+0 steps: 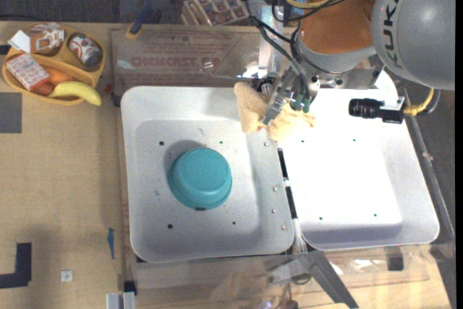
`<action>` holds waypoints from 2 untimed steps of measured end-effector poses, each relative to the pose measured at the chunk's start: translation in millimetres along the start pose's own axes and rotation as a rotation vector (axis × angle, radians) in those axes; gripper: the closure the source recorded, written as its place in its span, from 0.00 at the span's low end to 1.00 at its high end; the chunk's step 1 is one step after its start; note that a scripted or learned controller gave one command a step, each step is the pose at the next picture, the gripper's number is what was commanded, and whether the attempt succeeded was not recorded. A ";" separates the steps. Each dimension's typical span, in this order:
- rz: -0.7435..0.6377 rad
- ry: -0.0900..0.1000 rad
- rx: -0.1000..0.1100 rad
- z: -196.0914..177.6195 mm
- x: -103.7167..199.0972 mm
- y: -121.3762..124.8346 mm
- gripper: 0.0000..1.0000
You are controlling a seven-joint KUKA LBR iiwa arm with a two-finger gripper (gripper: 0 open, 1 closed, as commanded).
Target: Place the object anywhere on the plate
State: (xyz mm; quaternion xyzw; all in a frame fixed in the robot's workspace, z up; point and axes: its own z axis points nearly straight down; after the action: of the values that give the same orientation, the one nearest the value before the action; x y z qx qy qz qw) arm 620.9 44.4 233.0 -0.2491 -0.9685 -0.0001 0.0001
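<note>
Far left of the teal plate (201,178), on the surface (58,192): yellow tray (51,67) with banana (76,90) and small packaged items. Plate sits upside-down-looking in the left bin (145,228), near its centre. Up and right of the plate, at the ridge between the bins: tan, crumpled object (253,111), its exact kind unclear. Gripper (278,103) directly at the object, fingers pinched on it. Right bin (362,177) lies right of the plate.
</note>
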 end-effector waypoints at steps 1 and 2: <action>-0.400 0.000 -0.002 12.3 18.2 56.6 1.00; -0.501 -0.001 -0.002 11.2 32.6 104.3 1.00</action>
State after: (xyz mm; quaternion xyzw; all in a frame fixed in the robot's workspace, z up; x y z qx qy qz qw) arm 642.6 151.5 221.8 -0.0014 -1.0000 -0.0010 -0.0004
